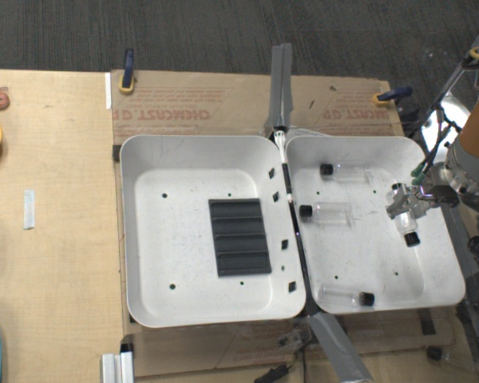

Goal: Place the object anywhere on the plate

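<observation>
Gripper (401, 206) hangs over the right side of the right bin (443, 290). Jaws: from this slant you cannot tell whether they are spread or pressed together, and nothing reads clearly as pinched between them. Treat the pick as unproven.

Candidates for the object are three clear tubes with black caps, all on the right bin's floor:
- upper tube (327, 169), near the back wall
- middle tube (306, 211), close to the divide between the bins
- lower tube (366, 298), by the front wall

All three lie apart from the gripper.

Plate (239, 236): a dark ribbed slab, flat in the middle of the left bin (156, 214), well apart from the gripper.

What to do:
- Confirm a tube sits in the jaws before you travel.
- The round, clear bodies will likely roll and slip, so close across the body, not the cap.
- Lift well above the rims where the bins meet, then cross.
- Come down low over the ribs and release along the grooves, so the tube settles instead of rolling off.
</observation>
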Motion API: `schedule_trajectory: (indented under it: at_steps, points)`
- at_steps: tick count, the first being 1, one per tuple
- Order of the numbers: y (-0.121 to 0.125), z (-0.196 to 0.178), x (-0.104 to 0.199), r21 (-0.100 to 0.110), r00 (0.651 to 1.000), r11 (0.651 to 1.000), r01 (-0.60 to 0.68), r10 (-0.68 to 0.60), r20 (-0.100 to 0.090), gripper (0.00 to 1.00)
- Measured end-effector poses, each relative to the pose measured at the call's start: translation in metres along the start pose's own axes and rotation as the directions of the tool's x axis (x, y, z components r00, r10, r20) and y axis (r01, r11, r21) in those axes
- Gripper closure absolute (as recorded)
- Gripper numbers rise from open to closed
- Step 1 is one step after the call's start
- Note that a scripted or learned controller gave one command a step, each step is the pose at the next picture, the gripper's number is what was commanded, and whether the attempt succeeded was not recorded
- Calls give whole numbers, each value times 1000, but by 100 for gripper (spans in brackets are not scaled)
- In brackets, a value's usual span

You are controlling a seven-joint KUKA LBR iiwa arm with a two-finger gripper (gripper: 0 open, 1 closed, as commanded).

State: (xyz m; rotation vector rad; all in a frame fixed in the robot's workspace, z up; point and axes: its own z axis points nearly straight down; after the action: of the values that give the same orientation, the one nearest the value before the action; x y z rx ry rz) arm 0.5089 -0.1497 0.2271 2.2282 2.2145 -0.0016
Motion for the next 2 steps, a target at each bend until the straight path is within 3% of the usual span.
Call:
schedule_trajectory:
  at_steps: [1, 2]
  points:
    - [75, 8, 59, 3, 1000, 1000, 21, -21, 1, 100]
    - [60, 37, 137, 3, 987, 987, 161, -161, 0, 100]
